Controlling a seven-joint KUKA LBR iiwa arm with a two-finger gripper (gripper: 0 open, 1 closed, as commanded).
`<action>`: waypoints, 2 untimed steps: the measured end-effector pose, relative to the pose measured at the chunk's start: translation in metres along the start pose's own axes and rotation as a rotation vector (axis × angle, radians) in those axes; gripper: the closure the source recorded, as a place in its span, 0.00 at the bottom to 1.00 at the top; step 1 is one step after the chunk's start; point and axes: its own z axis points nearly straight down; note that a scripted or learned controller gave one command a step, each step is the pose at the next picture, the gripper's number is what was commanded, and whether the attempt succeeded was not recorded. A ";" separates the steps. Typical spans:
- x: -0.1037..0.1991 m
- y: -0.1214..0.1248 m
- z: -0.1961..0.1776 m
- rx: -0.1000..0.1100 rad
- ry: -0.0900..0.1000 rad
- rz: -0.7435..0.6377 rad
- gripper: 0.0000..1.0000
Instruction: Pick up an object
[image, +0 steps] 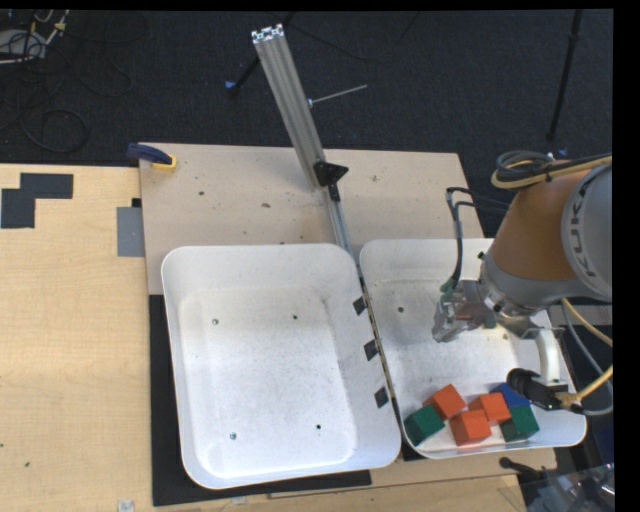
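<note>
Several small blocks lie clustered at the near end of the right bin (420, 280): an orange block (449, 400), a green block (425, 423), an orange block (471, 428), another orange block (494, 407), a blue block (514, 396) and a green block (520, 424). My gripper (447, 325) hangs over the middle of the right bin, farther back than the blocks and apart from them. Nothing shows between its fingers.
The left bin (265, 360) stands beside the right one, with black clips along the shared rim. A slanted aluminium bar (297, 110) rises behind the bins. The grey and orange arm (545, 240) covers the right bin's far right side.
</note>
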 end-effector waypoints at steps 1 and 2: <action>-0.002 0.011 -0.053 -0.008 -0.002 -0.014 1.00; -0.002 0.010 -0.047 -0.001 -0.001 -0.013 1.00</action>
